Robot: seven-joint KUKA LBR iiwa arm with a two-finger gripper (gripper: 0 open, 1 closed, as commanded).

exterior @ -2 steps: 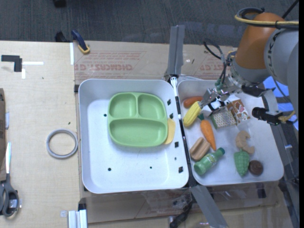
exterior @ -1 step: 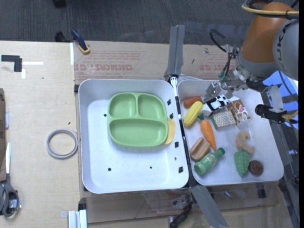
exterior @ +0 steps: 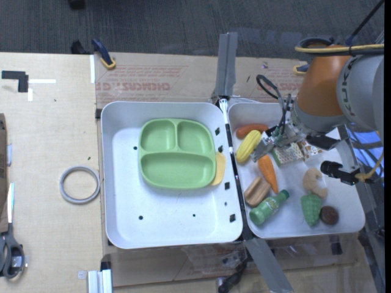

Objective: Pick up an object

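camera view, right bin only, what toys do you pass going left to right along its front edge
hot dog → green bottle → green pine cone → brown ball

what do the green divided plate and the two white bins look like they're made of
Green divided plate: likely moulded plastic, matte to satin; uniform pale green, rounded compartment walls, only soft highlights.
Left white bin and right white bin: probably thin formed plastic, smooth and slightly glossy; rounded corners and rolled rims, though painted metal can't be ruled out.
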